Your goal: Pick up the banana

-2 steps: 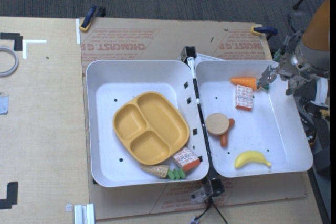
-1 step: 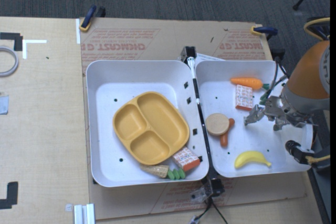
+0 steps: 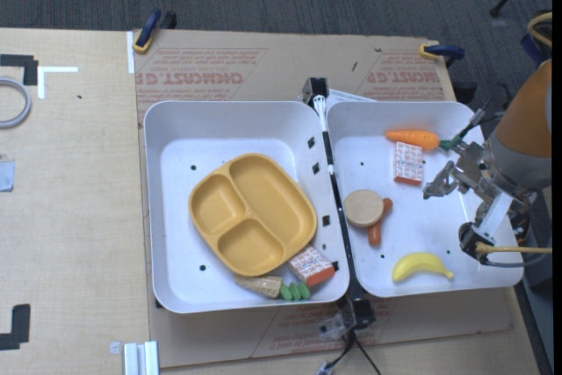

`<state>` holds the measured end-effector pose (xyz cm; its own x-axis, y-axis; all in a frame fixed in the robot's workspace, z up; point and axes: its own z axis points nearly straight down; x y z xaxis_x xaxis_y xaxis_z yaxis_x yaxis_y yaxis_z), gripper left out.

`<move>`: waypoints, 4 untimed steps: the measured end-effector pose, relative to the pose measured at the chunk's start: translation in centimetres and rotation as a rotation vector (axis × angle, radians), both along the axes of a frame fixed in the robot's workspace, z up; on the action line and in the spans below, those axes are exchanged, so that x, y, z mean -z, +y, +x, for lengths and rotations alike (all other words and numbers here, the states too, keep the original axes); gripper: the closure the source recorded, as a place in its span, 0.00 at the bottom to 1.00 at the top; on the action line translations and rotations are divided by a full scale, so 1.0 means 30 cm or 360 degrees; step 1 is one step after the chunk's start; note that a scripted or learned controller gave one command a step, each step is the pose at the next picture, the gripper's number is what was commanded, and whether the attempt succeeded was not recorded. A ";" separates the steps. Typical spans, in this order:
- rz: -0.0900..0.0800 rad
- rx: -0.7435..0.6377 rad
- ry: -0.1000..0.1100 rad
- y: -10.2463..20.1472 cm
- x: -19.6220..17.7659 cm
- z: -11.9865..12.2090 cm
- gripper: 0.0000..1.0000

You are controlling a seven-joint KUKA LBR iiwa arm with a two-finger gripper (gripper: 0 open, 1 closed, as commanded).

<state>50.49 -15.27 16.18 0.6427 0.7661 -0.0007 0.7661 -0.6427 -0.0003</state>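
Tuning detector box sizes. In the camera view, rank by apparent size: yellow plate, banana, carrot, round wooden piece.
1. yellow plate, by far
2. banana
3. carrot, close to the banana, slightly shorter
4. round wooden piece, shorter than the carrot but wider, so unsure

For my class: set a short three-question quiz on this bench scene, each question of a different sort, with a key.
1. True or false: the banana lies in the same bin as the yellow divided plate.
2. Multiple choice: the carrot lies at which part of the right bin in the camera view? A) top B) bottom C) left edge
3. Fill in: the tool hangs over the ____ bin.

Key
1. False; the banana lies in the right bin, the plate in the left bin.
2. A
3. right
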 end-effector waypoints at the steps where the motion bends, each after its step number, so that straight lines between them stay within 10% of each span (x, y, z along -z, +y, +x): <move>1: -0.0001 -0.0177 0.0001 0.078 0.011 0.134 0.00; 2: 0.0004 -0.0773 0.0002 0.144 0.233 -0.082 0.00; 3: 0.0001 -0.1616 -0.0001 0.110 0.231 -0.090 0.00; 4: -0.0001 -0.1542 -0.0002 0.070 0.061 -0.018 0.00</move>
